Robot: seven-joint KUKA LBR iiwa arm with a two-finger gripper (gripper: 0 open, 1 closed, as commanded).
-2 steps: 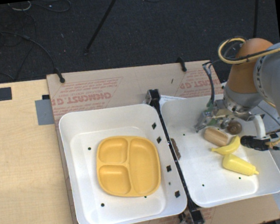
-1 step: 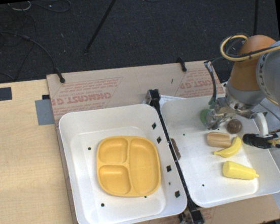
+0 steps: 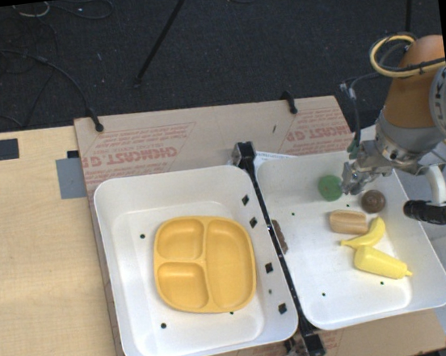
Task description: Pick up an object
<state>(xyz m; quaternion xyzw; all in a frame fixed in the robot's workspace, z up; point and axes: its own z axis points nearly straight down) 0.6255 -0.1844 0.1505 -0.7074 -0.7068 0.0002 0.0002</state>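
Note:
In the right bin point(image 3: 329, 306) lie a small green ball point(image 3: 329, 188), a brown round thing point(image 3: 373, 200), a tan cylinder point(image 3: 348, 221), a yellow banana point(image 3: 367, 235) and a longer yellow piece point(image 3: 382, 263). My gripper point(image 3: 353, 182) hangs low over the bin's far right part, between the green ball on its left and the brown round thing just below right. It is close to both, and I see nothing held in it. The grey arm with its orange band point(image 3: 416, 86) comes in from the right.
The left bin point(image 3: 136, 323) holds a yellow divided plate point(image 3: 204, 263). A black divider with clips point(image 3: 268, 240) runs between the bins. Cardboard lies under both bins, and a pale wooden bench top point(image 3: 33, 279) lies to the left.

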